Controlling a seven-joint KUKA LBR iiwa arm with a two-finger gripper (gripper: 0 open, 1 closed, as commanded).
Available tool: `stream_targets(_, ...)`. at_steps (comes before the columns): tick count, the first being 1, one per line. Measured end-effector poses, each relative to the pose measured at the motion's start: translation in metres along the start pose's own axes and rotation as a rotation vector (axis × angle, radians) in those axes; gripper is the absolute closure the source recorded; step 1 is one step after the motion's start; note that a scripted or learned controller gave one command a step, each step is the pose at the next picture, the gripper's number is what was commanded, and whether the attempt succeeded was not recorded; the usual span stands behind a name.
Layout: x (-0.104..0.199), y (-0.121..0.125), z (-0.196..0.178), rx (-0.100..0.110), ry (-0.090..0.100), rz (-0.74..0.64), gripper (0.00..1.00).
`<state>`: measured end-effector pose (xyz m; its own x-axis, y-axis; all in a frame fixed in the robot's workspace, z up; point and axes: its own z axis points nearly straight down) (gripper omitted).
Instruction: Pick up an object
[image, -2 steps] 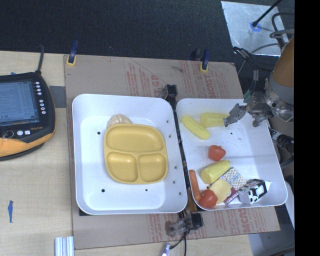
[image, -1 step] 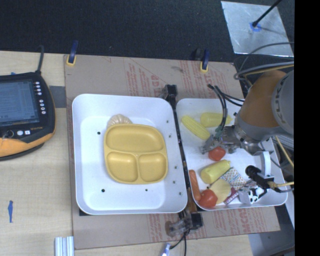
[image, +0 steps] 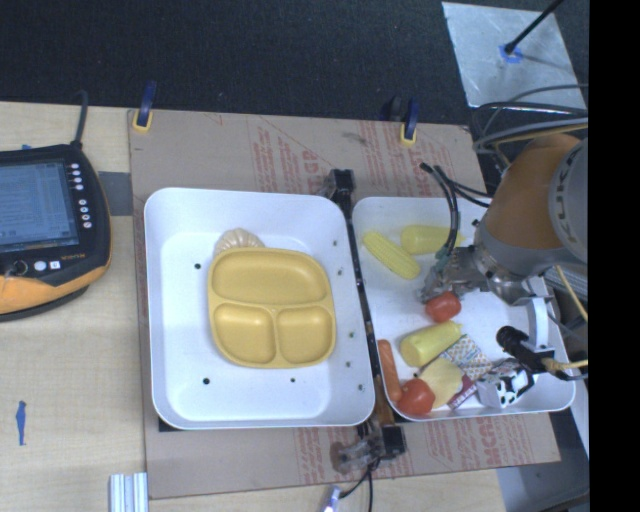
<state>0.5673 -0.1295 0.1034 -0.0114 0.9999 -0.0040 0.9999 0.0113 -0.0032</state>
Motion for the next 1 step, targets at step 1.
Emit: stream_targets(1,0.0983,-0.0052,-0.094,-0.001,0.005,0.004,1.0)
